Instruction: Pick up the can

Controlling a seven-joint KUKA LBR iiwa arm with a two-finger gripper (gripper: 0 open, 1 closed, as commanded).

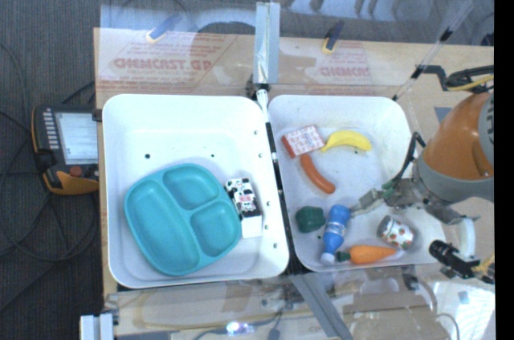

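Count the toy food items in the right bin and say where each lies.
3. A banana near the back wall, a sausage just in front of it toward the centre, and a carrot along the front edge beside the can. The arm may hide others.

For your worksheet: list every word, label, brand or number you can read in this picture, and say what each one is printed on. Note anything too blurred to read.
"CHEMCAST GP", faint red print, on the clear sheet's protective film behind the left bin.
A second red print on the film behind the right bin: too blurred to read.
Small red-and-white packet: print too small to read.
Can: pattern only, no legible text.
Black-and-white carton: nothing legible.
Handheld screen: washed out.
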